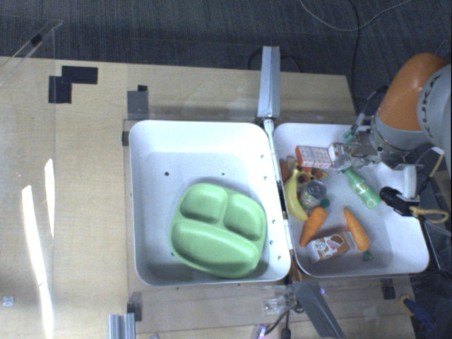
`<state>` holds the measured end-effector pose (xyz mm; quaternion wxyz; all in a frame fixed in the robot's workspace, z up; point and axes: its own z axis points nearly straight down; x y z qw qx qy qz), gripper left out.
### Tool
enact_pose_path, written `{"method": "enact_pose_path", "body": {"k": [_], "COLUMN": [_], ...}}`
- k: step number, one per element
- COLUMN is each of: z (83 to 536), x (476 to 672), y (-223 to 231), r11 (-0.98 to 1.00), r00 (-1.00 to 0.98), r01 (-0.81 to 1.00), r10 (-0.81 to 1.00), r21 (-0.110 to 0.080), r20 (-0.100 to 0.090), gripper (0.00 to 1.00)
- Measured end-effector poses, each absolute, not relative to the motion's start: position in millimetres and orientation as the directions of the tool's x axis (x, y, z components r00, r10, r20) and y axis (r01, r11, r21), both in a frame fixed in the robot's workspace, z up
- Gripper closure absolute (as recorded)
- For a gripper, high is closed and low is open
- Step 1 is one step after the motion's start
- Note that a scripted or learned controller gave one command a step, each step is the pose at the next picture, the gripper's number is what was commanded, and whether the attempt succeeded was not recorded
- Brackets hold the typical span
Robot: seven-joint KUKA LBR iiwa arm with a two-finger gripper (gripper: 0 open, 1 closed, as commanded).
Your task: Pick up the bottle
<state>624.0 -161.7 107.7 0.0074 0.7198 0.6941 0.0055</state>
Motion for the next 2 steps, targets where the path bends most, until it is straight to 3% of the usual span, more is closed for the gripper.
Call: {"method": "enact_pose_path", "body": {"k": [1,2], "z": [215,205], "x": [670.6,670.0], "y": [-87,-88], "r11": [0.024,-0.086], "r00": [-0.024,0.086], "r01": [1.000,0.996], "r10": [1.000,0.996], "r21": [0.008,0.006], "r20": [0.000,0.001], "gripper": [1.00,1.00]}}
